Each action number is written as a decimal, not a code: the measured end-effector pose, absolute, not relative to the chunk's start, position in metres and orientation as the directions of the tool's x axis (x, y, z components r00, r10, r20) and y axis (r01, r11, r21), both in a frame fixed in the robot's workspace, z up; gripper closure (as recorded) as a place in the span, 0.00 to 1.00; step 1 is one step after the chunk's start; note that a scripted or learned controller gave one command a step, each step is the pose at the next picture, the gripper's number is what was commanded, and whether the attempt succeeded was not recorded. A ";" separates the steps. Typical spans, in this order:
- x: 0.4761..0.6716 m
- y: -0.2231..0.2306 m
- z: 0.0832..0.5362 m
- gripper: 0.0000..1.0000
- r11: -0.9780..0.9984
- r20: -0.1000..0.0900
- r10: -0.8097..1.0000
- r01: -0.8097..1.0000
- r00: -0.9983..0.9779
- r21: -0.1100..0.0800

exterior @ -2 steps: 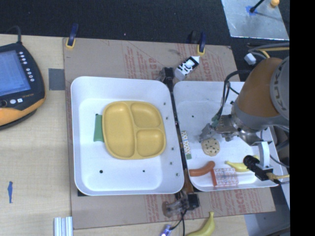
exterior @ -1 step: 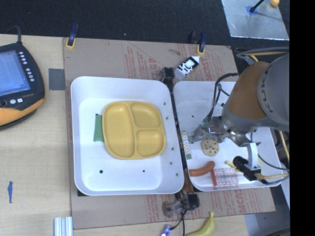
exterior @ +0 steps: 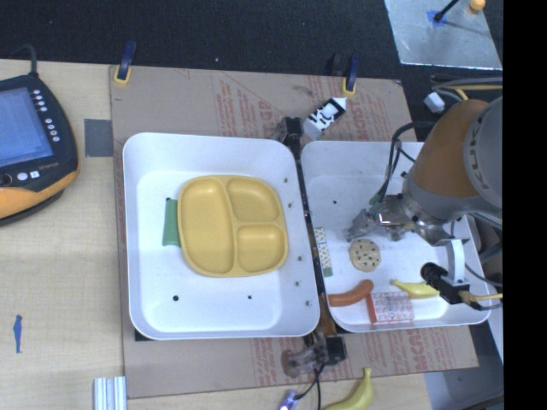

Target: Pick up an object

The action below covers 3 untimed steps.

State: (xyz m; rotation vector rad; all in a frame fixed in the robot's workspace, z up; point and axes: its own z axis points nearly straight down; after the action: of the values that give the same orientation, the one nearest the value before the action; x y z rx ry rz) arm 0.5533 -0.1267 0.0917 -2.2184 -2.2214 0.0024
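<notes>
**Currently: Gripper Low in the Right Bin**

Leftmost, an orange-edged handheld controller (exterior: 26, 148) with a screen rests on the wooden bench (exterior: 51, 314). A brown cardboard sheet (exterior: 222, 101), clamped at the far edge, underlies both bins. The left bin (exterior: 149, 306), smooth white plastic, holds a yellow three-compartment plate (exterior: 232, 225) over a green flat piece (exterior: 171, 222). The right bin (exterior: 342, 169) contains a round speckled cookie (exterior: 365, 254), an orange sausage shape (exterior: 351, 295), a red-printed packet (exterior: 391, 307) and a small yellow banana (exterior: 414, 288). The metallic gripper (exterior: 376, 221) sits just above the cookie; whether its jaws are released or clenched cannot be determined. Dark carpet lies beyond the bench.
</notes>
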 end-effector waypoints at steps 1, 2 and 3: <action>0.541 -0.094 0.092 0.00 0.007 0.000 1.000 1.000 -0.007 -0.005; 0.526 -0.120 0.092 0.00 0.004 0.001 1.000 1.000 -0.004 -0.005; 0.528 -0.121 0.104 1.00 0.007 0.000 1.000 1.000 -0.007 -0.001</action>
State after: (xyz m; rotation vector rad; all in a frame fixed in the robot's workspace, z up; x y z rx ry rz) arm 0.5278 -0.1207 0.1045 -2.2130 -2.2288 0.0006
